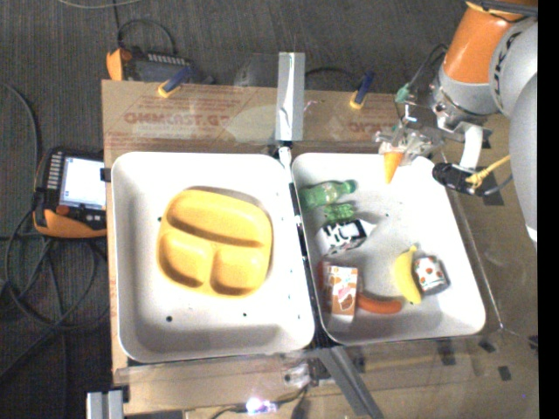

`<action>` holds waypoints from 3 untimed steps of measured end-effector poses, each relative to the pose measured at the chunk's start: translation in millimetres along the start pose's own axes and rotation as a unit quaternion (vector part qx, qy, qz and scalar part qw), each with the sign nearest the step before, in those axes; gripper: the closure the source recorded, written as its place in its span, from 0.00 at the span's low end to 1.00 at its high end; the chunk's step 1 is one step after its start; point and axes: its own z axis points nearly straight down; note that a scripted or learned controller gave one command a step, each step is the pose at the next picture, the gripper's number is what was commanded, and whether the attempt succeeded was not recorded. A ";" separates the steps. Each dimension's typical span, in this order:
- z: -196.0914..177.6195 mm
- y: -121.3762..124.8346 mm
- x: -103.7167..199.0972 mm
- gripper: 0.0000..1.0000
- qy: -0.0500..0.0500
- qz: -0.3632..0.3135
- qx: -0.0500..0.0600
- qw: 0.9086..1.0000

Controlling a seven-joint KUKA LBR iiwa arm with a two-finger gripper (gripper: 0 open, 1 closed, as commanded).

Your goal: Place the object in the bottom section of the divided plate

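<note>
A yellow divided plate (214,238) lies in the left bin (131,321), with one long section at the far side and two smaller sections at the near side. My gripper (398,144) hangs over the far edge of the right bin (467,317). It is shut on a small orange carrot-shaped object (390,166), which points downward from between the fingers, lifted off the bin floor. The plate's sections hold nothing.
The right bin holds a green bottle (328,192), a smaller green item (341,209), a black-and-white pack (346,232), a carton (341,288), a sausage (381,305), a banana (403,274) and a small box (430,271). A tablet (77,186) lies left of the bins.
</note>
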 end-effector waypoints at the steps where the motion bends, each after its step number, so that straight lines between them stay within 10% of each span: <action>1: 21.8 -17.3 54.2 1.00 0.001 -0.048 0.001 0.999; 2: 79.2 -12.3 23.6 1.00 0.001 -0.034 0.000 0.999; 3: 34.6 -27.8 89.8 1.00 0.002 -0.120 -0.001 0.993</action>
